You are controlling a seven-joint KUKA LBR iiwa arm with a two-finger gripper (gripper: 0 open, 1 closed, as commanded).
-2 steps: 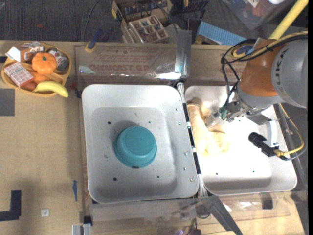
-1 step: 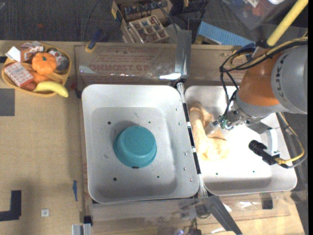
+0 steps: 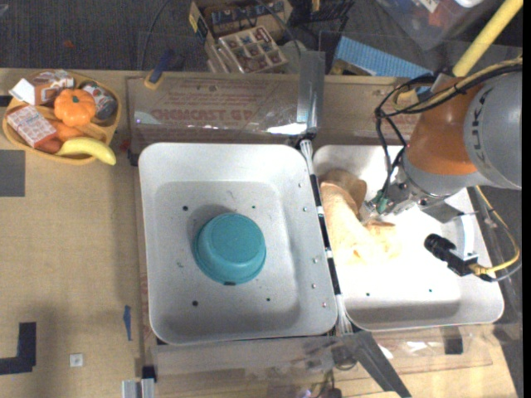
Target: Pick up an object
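Tan object (image 3: pixel 353 222) in right bin (image 3: pixel 415 305) is glare-washed; pincer (image 3: pixel 382 208) state cannot be told.

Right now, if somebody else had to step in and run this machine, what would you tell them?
Gripper: low inside the right bin, over its left half; what its tips are doing cannot be made out.
Things: a pale tan object lies in the right bin along its left wall, right beside the gripper. A teal bowl sits upside down in the middle of the left bin.
Done: nothing visibly lifted.
Left: grasp one object and raise it.
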